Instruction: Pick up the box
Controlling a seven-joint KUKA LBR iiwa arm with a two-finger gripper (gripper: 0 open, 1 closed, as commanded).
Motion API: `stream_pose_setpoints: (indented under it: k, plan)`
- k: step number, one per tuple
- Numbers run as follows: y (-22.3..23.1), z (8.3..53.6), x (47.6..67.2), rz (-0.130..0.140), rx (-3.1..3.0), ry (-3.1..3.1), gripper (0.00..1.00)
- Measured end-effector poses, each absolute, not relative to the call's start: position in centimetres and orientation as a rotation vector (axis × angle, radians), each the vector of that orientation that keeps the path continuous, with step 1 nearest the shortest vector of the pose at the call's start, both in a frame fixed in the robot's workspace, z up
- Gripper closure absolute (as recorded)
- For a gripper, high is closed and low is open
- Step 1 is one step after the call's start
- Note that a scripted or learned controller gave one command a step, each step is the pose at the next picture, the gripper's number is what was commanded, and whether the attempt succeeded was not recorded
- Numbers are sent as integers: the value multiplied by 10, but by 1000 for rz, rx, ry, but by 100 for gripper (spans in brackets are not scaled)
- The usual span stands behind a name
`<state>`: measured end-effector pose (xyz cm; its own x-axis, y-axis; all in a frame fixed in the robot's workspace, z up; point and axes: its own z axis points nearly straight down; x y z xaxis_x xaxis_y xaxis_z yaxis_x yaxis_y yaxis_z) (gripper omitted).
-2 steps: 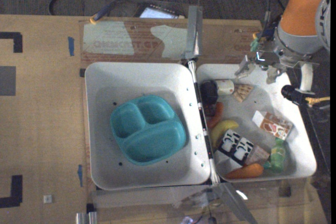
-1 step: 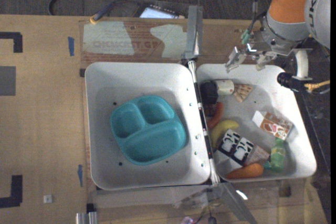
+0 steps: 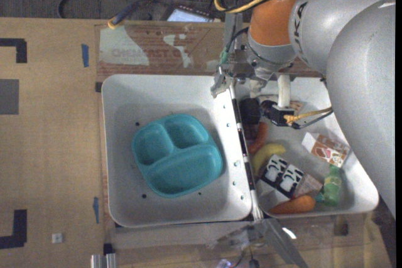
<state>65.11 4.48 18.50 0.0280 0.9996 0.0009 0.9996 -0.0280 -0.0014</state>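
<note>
Brightness: even and moderate, with the white bins [image 3: 119, 154] brightest and the floor at the top dark.
Light source: seems overhead and diffuse; no lamp is in frame.
Shadows: soft, faint, close under the teal plate [image 3: 178, 154] and below the arm [image 3: 339, 47].
Glare: pale sheen on the arm's grey shell and orange band; bin walls nearly washed out.
Sharpness: soft throughout, grainy; small items in the right bin smeared, labels unreadable.
Distortion: bench edges look straight.

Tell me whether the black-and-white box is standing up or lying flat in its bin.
Lying flat. The black-and-white box rests on its broad face on the right bin floor, between a banana and a carrot.
</note>
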Motion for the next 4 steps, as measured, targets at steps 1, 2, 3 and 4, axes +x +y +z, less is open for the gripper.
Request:
stream_pose_setpoints:
  k: [1, 2, 3, 4]
  plan:
    - [81, 145, 598, 11, -2595, -1792, 0]
    - [81, 145, 598, 11, -2595, -1792, 0]
    - [44, 213, 597, 0, -2591, -1777, 0]
    - [155, 166, 592, 4, -2403, -2019, 0]
